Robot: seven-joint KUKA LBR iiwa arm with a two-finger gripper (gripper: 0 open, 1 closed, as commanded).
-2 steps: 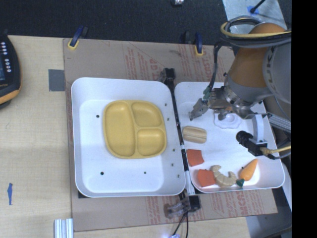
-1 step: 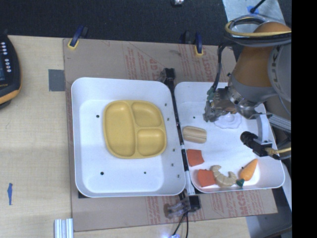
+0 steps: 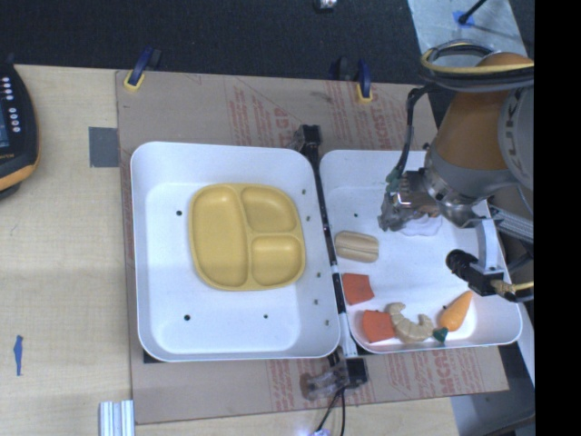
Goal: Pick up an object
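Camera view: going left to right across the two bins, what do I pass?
Yellow divided plate → bread roll → orange-red block → shrimp → carrot.

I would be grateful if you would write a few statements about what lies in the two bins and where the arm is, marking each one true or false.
1. The yellow divided plate lies in the left bin. True.
2. The carrot sits on the yellow divided plate. False: it lies in the right bin, near the front right corner.
3. The bread roll lies in the right bin, near the wall between the bins. True.
4. The gripper hangs over the left bin. False: it is over the right bin, toward the back.
5. Two red pieces lie in the right bin. True.
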